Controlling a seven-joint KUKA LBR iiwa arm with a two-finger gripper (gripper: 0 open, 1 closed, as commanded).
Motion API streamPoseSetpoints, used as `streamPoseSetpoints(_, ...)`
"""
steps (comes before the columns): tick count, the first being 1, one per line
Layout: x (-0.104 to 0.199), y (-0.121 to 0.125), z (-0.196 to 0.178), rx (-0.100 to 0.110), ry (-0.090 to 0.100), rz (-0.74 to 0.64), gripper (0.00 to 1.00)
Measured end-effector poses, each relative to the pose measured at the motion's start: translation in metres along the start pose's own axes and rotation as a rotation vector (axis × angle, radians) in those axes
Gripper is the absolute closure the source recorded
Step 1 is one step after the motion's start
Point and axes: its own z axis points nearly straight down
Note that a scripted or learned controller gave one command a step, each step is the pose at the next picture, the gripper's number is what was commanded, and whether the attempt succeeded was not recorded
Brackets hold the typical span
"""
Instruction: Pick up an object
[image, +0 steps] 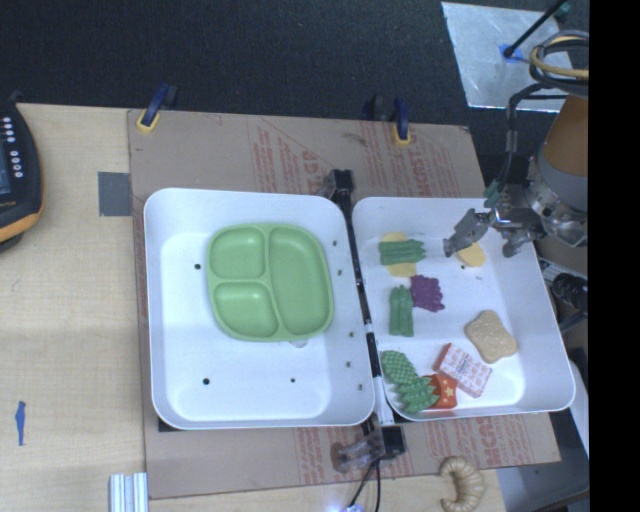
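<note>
Camera view: the gripper (492, 232) is seen hovering at the far right of the right bin (560, 372), its fingers spread apart with nothing between them. A small yellow piece (471, 256) lies just below it, close to the fingertips. Further left a yellow-and-green item (401, 250), a purple grape bunch (427, 292) and a green vegetable (401, 311) are found. The left bin (170, 300) bears a green divided plate (270, 281). The approach step is judged to be in hand; a descent over the yellow piece and a closing of the fingers would be called for next.
</note>
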Motion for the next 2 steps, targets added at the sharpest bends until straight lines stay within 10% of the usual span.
streamPoseSetpoints(1,0.037,-0.001,0.118,0.012,0.003,-0.004,0.0)
streamPoseSetpoints(2,0.035,0.013,0.161,0.002,-0.001,-0.002,0.0)
